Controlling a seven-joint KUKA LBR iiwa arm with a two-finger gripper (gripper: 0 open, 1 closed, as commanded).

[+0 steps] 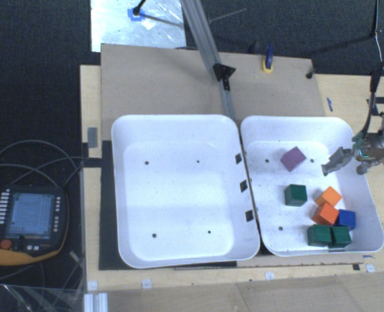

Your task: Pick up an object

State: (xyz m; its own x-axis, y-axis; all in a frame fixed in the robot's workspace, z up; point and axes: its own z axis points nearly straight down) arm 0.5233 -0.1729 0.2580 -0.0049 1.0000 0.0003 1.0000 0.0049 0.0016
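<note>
In the right bin (270, 239) lie several blocks. A purple cube (293, 158) sits near the middle, with a dark green cube (295, 194) below it. Two orange blocks (327, 206), a blue cube (346, 219) and two green blocks (329, 236) crowd the bin's front right corner. My gripper (349, 165) hangs over the right side of this bin, to the right of the purple cube and above the orange blocks. Its fingers (335, 162) are spread open and hold nothing.
The left bin (123, 174) stands beside the right one, their rims touching. A teach pendant (28, 223) with cables lies left of the bench. A grey pole (205, 38) slants across the back of the bench.
</note>
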